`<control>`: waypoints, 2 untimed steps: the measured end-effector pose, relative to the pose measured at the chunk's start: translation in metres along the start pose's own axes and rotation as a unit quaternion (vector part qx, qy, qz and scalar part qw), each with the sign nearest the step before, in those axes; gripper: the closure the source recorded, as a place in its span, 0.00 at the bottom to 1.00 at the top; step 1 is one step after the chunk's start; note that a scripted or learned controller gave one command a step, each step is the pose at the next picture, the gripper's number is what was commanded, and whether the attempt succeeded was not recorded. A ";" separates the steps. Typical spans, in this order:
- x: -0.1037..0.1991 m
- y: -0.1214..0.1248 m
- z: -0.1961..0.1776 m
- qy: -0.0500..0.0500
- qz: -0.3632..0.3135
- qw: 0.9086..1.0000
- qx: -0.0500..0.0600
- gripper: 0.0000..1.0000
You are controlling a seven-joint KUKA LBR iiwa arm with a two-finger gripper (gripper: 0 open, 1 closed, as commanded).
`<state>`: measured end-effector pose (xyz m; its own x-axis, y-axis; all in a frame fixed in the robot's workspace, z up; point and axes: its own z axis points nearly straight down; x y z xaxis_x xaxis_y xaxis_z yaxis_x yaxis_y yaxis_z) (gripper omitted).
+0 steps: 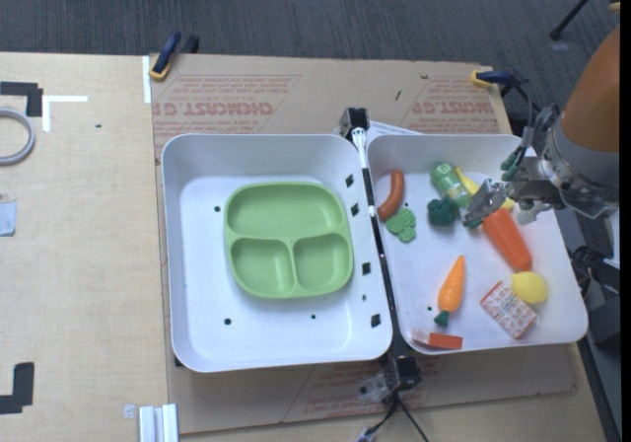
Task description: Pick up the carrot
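The carrot [452, 280], orange with a green leafy end pointing toward the front, lies in the right bin [552, 331] near its middle front. My gripper [483, 207] hangs over the back right part of that bin, up and to the right of the carrot and apart from it. Its tip is close to a yellow banana [471, 187] and the upper end of a larger orange tapered piece [508, 239]. Nothing shows held in it.
The right bin also holds a red-brown sausage [391, 191], two broccoli pieces [401, 224] [441, 211], a green bottle [449, 178], a lemon [530, 287], a printed packet [508, 311] and a red strip [439, 339]. A green divided plate [289, 239] sits in the left bin [187, 262].
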<state>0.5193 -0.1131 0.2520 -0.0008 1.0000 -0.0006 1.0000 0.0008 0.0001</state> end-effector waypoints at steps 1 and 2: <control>0.003 -0.027 0.160 0.001 0.019 1.000 0.001 0.00; 0.003 -0.026 0.150 0.001 0.021 1.000 0.000 1.00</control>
